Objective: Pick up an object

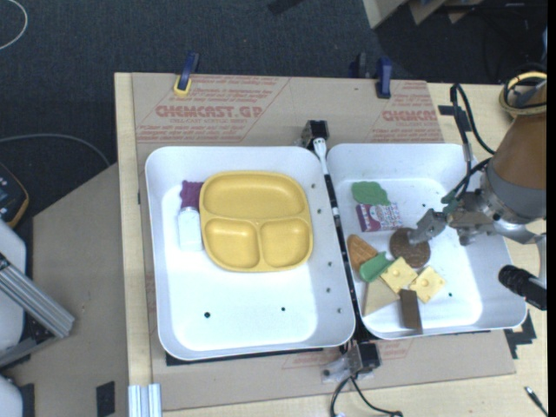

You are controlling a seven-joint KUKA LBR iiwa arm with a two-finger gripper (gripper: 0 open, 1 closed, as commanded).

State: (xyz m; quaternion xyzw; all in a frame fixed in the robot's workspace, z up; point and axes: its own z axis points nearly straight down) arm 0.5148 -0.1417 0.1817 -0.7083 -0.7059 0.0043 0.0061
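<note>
Where the claw (432,225) reaches over the right bin (460,159), its spread cannot be told.

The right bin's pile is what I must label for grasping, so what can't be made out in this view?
- Gripper: small and dark above the right bin; whether it holds anything cannot be told.
- Brown round piece: partly covered by the gripper.
- Purple item and white item in the left bin: partly hidden behind the yellow tray.
- Arm: cut off by the frame's right side.
</note>
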